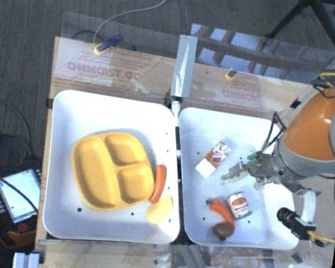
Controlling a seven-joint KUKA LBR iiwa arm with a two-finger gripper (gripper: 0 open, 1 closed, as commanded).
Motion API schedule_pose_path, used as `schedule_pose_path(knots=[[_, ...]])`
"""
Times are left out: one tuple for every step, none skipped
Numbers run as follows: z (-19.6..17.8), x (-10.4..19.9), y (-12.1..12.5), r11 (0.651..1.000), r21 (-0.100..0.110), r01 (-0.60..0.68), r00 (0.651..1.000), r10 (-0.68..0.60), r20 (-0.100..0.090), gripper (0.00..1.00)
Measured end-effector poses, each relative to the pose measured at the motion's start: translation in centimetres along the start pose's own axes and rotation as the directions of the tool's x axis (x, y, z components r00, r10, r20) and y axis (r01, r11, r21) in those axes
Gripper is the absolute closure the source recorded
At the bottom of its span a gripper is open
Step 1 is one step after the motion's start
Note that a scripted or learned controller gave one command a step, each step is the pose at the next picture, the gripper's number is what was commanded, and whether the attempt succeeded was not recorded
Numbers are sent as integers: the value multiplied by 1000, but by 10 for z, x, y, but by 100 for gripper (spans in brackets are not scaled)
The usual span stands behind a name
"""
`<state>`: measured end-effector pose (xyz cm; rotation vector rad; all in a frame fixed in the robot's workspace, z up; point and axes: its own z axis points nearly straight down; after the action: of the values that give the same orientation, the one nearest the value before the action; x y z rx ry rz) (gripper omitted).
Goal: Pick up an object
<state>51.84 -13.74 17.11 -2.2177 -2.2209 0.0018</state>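
My gripper (232, 173) hangs over the middle of the right bin (267, 129), reaching in from the right below the arm's orange band. It is open and holds nothing. A small white and red carton (213, 159) lies just to its left. Below it lies a small red and white can (239, 205). An orange carrot (221, 211) and a brown round item (223, 230) rest beside the can, near the bin's front.
The left bin (72, 110) holds a yellow divided plate (113, 169), a reddish sausage (159, 183) and a pale yellow slice (160, 210). A ridge (177, 147) separates the two bins. A black fitting (291, 221) sticks out near the right bin's front corner.
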Motion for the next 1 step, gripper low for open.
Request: schedule_pose_path(knots=[[80,-26,-29,1000,-17,0,1000,0,2,0]])
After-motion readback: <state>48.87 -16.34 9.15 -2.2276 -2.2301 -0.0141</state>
